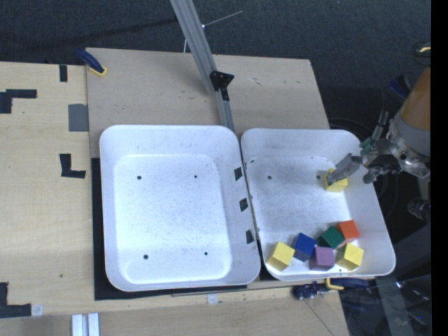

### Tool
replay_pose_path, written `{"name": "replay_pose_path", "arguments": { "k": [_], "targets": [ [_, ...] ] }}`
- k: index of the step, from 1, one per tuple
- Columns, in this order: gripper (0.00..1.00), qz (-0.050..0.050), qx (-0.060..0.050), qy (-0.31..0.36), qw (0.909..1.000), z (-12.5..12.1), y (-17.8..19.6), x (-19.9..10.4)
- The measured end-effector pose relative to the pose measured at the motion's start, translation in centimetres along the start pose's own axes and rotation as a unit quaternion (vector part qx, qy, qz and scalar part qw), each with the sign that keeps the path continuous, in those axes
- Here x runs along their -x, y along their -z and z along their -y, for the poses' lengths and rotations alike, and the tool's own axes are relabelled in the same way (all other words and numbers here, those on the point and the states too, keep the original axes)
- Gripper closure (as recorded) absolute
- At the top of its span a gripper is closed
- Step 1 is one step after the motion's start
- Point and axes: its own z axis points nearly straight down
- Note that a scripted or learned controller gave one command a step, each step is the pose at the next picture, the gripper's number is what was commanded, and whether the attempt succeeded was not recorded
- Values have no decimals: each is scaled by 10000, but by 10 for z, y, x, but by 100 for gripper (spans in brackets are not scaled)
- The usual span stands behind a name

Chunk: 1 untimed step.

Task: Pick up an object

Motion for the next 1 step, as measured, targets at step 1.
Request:
{"name": "replay_pose_path", "arguments": {
  "k": [1],
  "targets": [
    [0,-2,-1,-3,10000,0,0,0]
  ]
}}
